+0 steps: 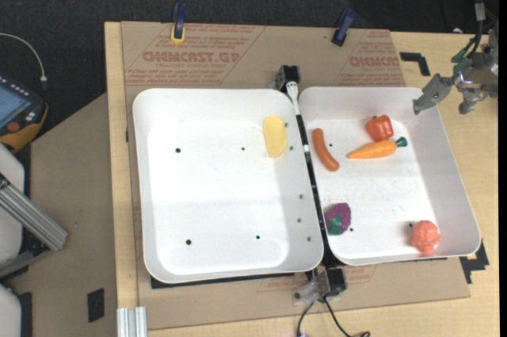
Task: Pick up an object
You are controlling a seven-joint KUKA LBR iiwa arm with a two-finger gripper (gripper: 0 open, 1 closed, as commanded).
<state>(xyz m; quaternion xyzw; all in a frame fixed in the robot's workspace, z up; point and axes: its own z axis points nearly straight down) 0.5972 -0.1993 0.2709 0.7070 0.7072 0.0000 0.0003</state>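
My gripper [450, 99] hovers at the far right, over the back right corner of the right bin [444, 169]. It is open, with nothing between its fingers [428, 96]. In the right bin lie a red pepper [379, 126], an orange carrot [372, 151], a reddish sausage [325, 150], a purple fruit with a green tip [337, 217] and a pink-orange lump [425, 237]. A pale yellow piece [274, 135] rests in the left bin [158, 193] near its right wall. The nearest thing to the gripper is the pepper, down and to its left.
The two bins meet along a black divider strip [305, 169]. Blue clamps [178, 24] [344, 26] hold the cardboard base at the back edge. A black clip and cable [326, 284] sit at the front between the bins.
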